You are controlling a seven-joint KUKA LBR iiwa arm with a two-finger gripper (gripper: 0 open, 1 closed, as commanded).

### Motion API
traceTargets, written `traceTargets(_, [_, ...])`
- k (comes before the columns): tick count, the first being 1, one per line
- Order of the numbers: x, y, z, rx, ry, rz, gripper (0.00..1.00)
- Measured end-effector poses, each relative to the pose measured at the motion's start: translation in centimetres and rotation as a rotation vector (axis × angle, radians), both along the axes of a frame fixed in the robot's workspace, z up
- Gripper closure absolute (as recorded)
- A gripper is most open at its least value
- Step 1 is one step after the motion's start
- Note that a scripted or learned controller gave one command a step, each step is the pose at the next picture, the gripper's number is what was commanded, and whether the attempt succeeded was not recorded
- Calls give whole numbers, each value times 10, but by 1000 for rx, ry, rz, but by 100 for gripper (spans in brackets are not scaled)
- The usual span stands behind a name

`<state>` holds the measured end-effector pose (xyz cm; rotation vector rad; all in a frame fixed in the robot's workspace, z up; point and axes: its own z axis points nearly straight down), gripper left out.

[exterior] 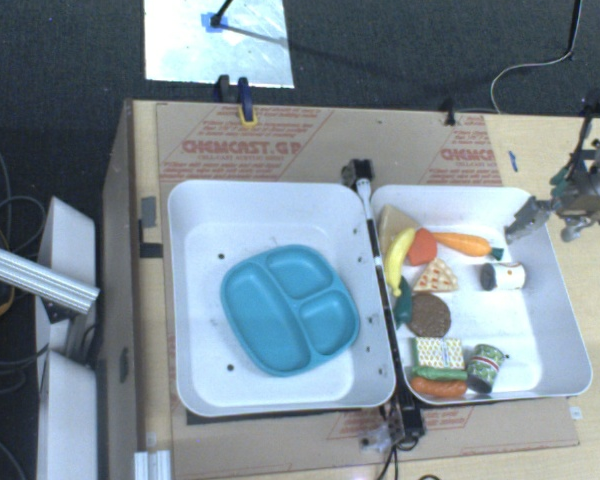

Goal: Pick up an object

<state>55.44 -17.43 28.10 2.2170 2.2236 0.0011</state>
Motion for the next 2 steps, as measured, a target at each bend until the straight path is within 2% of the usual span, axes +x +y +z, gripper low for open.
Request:
traceTargets(1, [104,48,-100,3,5,2,0])
traceTargets(2, [77,8,-124,-1,1,-2,0])
